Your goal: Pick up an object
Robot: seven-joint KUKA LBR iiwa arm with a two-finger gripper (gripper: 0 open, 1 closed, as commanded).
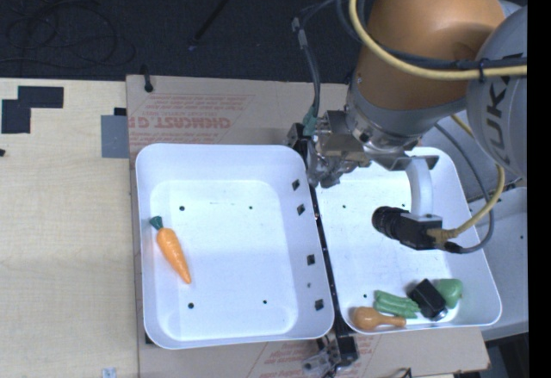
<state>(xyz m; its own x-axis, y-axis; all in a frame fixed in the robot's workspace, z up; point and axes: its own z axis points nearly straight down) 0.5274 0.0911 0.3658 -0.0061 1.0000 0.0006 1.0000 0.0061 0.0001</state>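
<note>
The arm reaches in from the right, its grey body and orange band above the right bin [482, 281]. The gripper [325, 168] sits near the top of the divide between the two bins, at the upper left corner of the right bin. Whether the gripper is released or clenched cannot be told; nothing is seen held in it.

The left bin [215, 163] holds one toy carrot [173, 254], orange with a green top, lying at a slant near the left wall and apart from it. The right bin holds a cluster at its lower edge: a green bean-like toy [396, 304], an orange pear-shaped toy [375, 319], a black block [427, 298] and a green piece [449, 289] behind the block. These lie touching or just beside one another, close to the bin's front wall. A black cylindrical fitting [398, 226] on a white bracket hangs over the middle of the right bin; it appears to belong to the arm.

Judgement: no pick is under way yet; the step in hand is choosing and approaching a target. The carrot looks the cleaner choice, since it lies alone with bare floor around it. A sound grasp would set the gripper across the carrot's thick end, square to its long axis, and descend straight. The cluster risks snagging a neighbour or striking the front wall.
</note>
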